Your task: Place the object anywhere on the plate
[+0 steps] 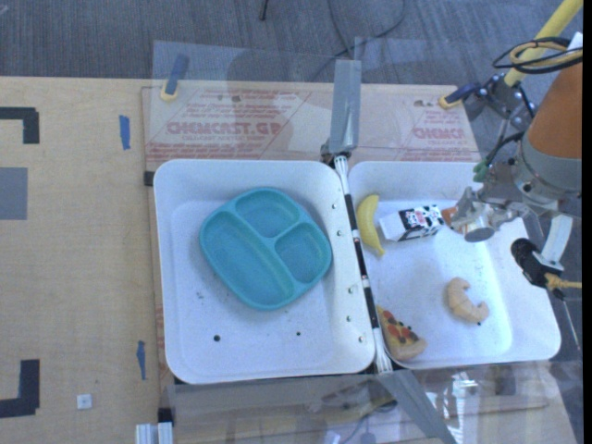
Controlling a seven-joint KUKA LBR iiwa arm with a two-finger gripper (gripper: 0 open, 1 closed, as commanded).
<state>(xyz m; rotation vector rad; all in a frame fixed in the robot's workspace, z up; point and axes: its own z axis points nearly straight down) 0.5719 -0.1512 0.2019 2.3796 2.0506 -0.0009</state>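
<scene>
Gripper [474, 222] over the right bin [527, 340], grip unreadable.
Milk carton [418, 221] just left of it; plate [265, 246] far left.

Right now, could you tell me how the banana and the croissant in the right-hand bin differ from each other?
The banana is yellow and smooth; the croissant is tan and lumpy. The banana lies against the right bin's left wall, near the divider, while the croissant sits out on the open floor toward the bin's right side. The banana looks longer and slimmer; the croissant is shorter and thicker. Both are curved and lie flat in the same bin.
</scene>
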